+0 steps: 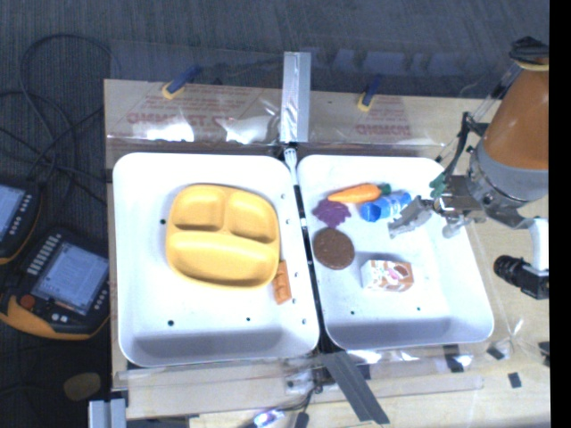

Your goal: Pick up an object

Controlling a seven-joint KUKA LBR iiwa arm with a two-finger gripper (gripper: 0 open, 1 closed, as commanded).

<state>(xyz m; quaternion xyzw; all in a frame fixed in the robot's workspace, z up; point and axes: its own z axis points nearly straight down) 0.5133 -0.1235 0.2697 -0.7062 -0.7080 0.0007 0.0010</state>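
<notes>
The right bin (446, 315) holds an orange carrot (357, 193), a blue bottle (384, 208), a purple grape bunch (332, 211), a brown round disc (335, 248) and a white packet with red print (387, 275). My gripper (410, 218) hangs low over the right bin, just right of the blue bottle and above the packet. I see nothing held in it. The grey arm with its orange band (522, 123) reaches in from the right.
The left bin (143, 319) holds a yellow divided plate (223, 235) and a small orange piece (282, 283) by its right wall. A metal divider (295, 105) runs between the bins at the back. Handheld controllers (53, 275) lie left of the bench.
</notes>
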